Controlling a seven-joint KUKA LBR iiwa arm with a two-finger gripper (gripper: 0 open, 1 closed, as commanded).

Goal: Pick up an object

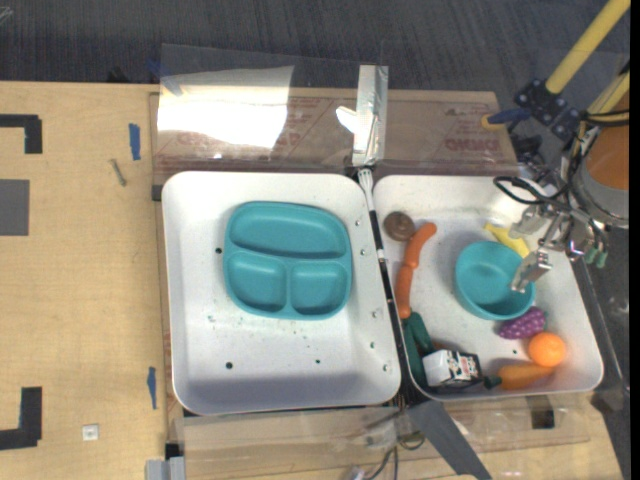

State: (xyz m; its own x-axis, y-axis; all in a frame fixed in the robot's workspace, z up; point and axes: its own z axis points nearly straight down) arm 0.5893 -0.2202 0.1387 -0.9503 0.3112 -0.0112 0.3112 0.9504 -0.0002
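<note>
— What's in your left bin (190, 368)?
— A divided tray (288, 258), mid-floor.
— And the right bin (450, 193)?
— A bowl (485, 280) toward its right wall, my claw (530, 268) at the bowl's right rim. A carrot (410, 266) lies along the left wall; an orange (546, 349) sits in the near right corner.

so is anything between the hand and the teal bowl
Nothing visible. The hand hangs right over the teal bowl's right rim; the purple grapes and orange ball sit below it, off to the side.
</note>
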